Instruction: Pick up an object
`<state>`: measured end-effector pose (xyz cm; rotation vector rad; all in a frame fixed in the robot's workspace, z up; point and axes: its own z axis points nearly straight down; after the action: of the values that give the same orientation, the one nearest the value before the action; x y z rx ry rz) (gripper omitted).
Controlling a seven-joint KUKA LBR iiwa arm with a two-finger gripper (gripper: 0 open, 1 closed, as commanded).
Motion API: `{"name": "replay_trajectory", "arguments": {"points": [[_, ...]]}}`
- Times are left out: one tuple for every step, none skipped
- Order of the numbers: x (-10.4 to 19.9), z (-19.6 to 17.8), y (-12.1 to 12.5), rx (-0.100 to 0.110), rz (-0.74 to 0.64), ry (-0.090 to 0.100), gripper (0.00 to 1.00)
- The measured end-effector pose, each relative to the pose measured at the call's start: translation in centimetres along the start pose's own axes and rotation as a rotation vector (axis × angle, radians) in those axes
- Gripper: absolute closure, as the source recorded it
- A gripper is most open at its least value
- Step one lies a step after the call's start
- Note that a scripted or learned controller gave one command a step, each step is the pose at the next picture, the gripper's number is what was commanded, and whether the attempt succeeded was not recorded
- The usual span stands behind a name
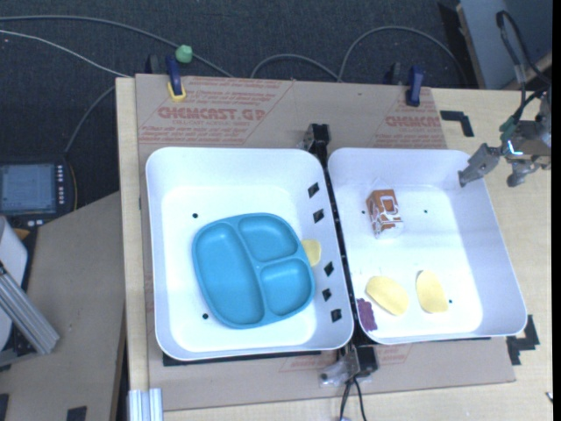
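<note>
Over on the far left, off the surface, there's a small dark monitor sitting on the floor side, with grey cables running across the dark carpet. The surface itself is a tan board with red lettering, held by two blue clamps along the far edge, one on the left and one further right.

The left bin has a blue divided plate with three compartments lying flat in its lower middle. Just beside the plate's right edge, touching or nearly so, is a small yellow piece tucked near the bin's right wall.

The right bin holds a few things to pick from: a small brown and white carton near the upper middle, a yellow object lower down, another yellow one just beside it to the right, and a small dark purple thing against the bin's lower left wall.

The hand sits at the right bin's upper right corner, hovering over the rim, well apart from all the objects. Nothing is between its fingers, though honestly I can't tell how far open they are from this angle.
</note>
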<state>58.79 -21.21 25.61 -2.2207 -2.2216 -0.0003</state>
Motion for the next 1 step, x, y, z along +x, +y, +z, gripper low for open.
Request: {"name": "replay_trajectory", "arguments": {"points": [[-0.03,6.30,0.13,0.006,0.001,0.002,0.00]]}}
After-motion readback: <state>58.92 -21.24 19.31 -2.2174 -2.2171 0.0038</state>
